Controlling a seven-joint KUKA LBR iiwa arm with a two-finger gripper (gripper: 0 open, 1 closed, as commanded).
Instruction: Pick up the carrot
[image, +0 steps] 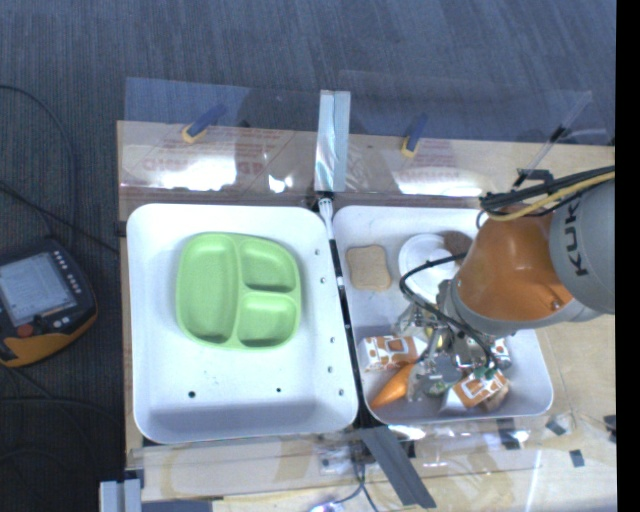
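Note:
The orange carrot (392, 385) lies near the front edge of the right bin (535, 400), its tip pointing up and to the right. My gripper (436, 368) is low in that bin, directly to the right of the carrot and touching or nearly touching its upper end. The wrist with its orange band (512, 272) hangs over the bin's middle and hides part of what lies under it.
A tan bread slice (368, 266) and a white cup (424, 254) sit at the back of the right bin. Orange-and-white snack packets (390, 350) (482, 390) flank the gripper. The left bin (200, 400) holds a green divided plate (240, 290).

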